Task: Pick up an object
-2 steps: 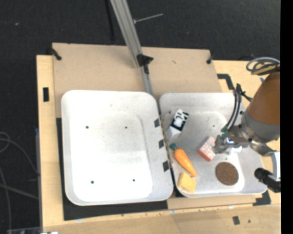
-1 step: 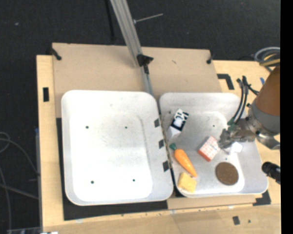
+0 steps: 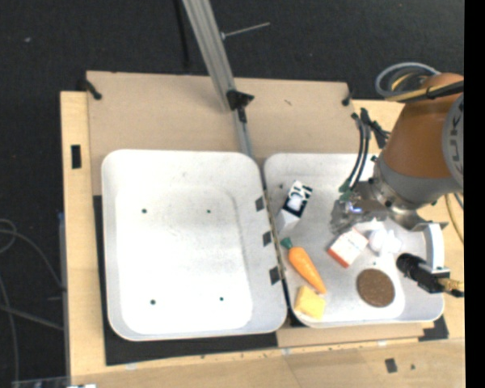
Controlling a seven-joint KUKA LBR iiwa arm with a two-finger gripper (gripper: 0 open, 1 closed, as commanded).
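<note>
At the near edge of the right-hand shallow white bin (image 3: 364,322), a pale yellow block (image 3: 309,302) lies against the tip of an orange plastic carrot (image 3: 306,268). A flat brown round disc (image 3: 377,288) sits near them to the right. Just behind the disc, a small white carton with an orange-red end (image 3: 347,247) rests askew on the bin floor. The grey-and-orange arm (image 3: 420,148) reaches in from the right and hangs its gripper (image 3: 349,213) low over the bin, just beside and above that carton. The carton is probably the object chosen for the pick, being the thing closest beneath the tool. Whether the gripper is open or closed cannot be told from this angle, and nothing is seen held in it. Farther back, a small black-and-white box (image 3: 296,200) sits near the wall shared with the left-hand white bin (image 3: 186,241). Beyond both bins, a slanted aluminium rail (image 3: 210,43) crosses the bench.
</note>
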